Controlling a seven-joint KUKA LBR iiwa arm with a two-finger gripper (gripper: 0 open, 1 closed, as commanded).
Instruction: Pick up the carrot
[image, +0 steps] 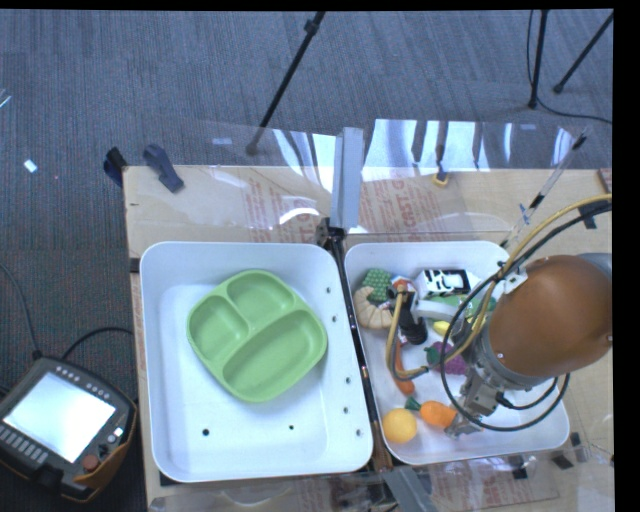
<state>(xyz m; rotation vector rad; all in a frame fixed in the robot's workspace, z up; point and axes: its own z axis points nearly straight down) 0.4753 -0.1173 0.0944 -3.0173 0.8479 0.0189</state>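
**Lower right of the frame: gripper down beside the carrot**

Left of centre, the left bin (160, 300) holds one thing: a light green divided plate (258, 333) with three compartments, lying flat and turned at an angle.

The right bin (430, 452) is crowded along its left half. From my screen I make out a tan rounded object (373, 308) at its upper left, a black-and-white item (447, 281) near the top middle, and a purple piece (452, 362) toward the centre. Lower down there is a small orange-red piece (403, 385), and a yellow-orange ball (400, 426) sits by the bottom left corner.

The carrot (437, 413) lies near the bottom edge of the right bin, just right of the ball. It is a short, stubby, bright orange shape, resting on the white floor. A speck of green sits at its upper left, though I cannot say whether that belongs to it.

The gripper (463, 425) comes down at the carrot's right end. Whether it touches the carrot or only stands just beside it, I cannot tell. I also cannot tell whether the gripper is open or closed, because its tip is small and blurred at this slant.

The arm (545, 318) and its looping cables cover much of the bin's right half, and whatever lies beneath them is hidden from me. Several of the small pieces in the pile overlap, so I cannot name them with any confidence.
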